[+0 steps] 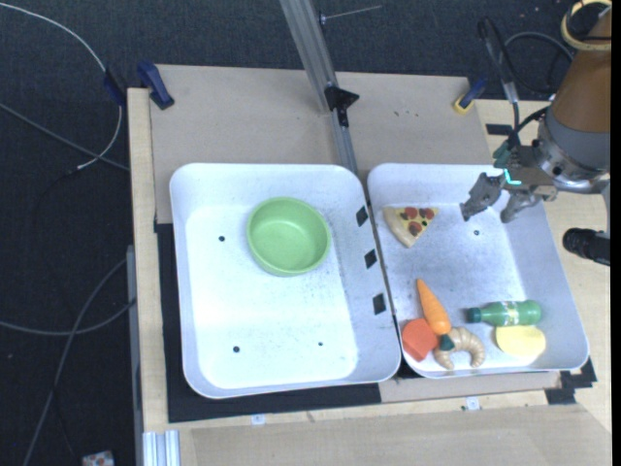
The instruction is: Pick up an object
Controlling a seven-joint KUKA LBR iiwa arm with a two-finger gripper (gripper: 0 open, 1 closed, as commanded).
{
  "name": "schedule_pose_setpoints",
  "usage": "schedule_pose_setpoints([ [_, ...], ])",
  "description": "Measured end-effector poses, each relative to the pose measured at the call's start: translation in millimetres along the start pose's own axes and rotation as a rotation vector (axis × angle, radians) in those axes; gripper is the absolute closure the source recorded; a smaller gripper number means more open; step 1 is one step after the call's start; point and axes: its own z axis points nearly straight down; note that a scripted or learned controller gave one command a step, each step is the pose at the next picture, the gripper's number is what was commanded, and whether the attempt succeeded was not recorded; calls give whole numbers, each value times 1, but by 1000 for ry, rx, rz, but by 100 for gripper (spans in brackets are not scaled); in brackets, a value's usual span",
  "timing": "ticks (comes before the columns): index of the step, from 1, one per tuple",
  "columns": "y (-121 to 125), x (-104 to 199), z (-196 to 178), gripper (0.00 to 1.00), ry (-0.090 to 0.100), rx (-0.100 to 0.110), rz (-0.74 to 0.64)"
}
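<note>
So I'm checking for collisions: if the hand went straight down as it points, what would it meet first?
Probably the bare floor of the right bin; the hand hangs right of the pizza slice, though depth is unclear.

- left bin [209, 357]: white, a few small black dots on the floor
- right bin [543, 260]: white, faint grey speckle
- bowl [287, 235]: pale green, plain
- pizza slice [408, 223]: tan with red spots
- carrot [433, 305]: orange
- block beside the carrot [418, 339]: red-orange
- bottle [504, 313]: green, white band
- yellow piece [520, 342]: plain yellow
- curled piece [460, 349]: beige-brown
- gripper [493, 199]: dark grey, cyan light just above it
- arm [587, 85]: orange band over grey
- bench [252, 129]: tan, blue clamps at the corners
</note>
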Motion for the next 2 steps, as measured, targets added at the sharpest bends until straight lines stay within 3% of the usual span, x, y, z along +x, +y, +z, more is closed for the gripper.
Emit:
schedule_pose_setpoints([
  [1,1,0,-3,0,-1,-5,0],
  [2,10,2,54,0,0,4,0],
])
